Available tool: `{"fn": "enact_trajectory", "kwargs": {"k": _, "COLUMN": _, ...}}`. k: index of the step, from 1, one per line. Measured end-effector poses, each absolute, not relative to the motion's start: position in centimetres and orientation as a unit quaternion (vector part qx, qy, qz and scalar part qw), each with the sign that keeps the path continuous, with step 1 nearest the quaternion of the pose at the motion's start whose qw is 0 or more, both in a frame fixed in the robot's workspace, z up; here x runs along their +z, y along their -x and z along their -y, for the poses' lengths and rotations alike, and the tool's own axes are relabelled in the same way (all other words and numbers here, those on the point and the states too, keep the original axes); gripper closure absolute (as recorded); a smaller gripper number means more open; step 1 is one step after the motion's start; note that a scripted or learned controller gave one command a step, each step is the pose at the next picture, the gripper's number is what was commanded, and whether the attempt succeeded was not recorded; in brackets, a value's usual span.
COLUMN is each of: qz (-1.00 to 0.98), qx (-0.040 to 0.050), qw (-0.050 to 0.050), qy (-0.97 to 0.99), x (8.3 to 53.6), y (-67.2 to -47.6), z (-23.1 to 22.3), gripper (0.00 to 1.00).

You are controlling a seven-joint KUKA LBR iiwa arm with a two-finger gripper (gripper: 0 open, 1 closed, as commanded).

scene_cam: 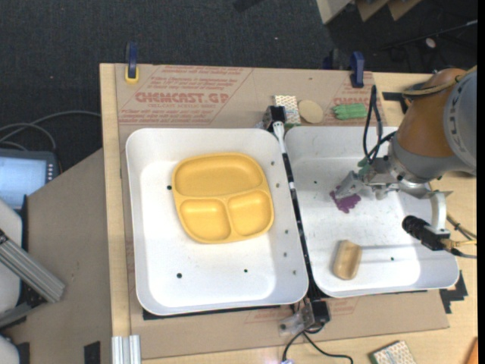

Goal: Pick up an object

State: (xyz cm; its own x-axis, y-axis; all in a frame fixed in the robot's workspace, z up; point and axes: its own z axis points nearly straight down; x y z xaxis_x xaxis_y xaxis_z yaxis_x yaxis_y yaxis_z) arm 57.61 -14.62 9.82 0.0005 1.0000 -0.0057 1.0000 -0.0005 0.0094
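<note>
A small purple object (345, 200) lies in the right bin (402, 275), near its middle left. My gripper (362, 182) hangs just above and to the right of it, very close, at the end of the grey arm with the orange band. Whether it touches the purple object I cannot tell. A tan, bread-like lump (347, 260) rests near the right bin's front edge, apart from the gripper.
A yellow divided plate (221, 197) sits in the left bin (151, 226). On the bench behind the bins lie a green item (350, 111) and a round tan item (311, 111). Blue clamps (356, 67) stand on the back edge.
</note>
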Motion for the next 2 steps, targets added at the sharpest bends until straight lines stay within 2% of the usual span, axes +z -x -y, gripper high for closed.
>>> {"fn": "enact_trajectory", "kwargs": {"k": 1, "qz": -0.709, "qx": -0.0002, "qw": -0.003, "qy": -0.706, "x": 8.3, "y": -56.6, "z": 9.6, "gripper": 0.0}}
{"fn": "enact_trajectory", "kwargs": {"k": 2, "qz": -0.708, "qx": 0.0017, "qw": 0.003, "qy": -0.706, "x": 8.5, "y": -62.2, "z": 9.2, "gripper": 0.0}}
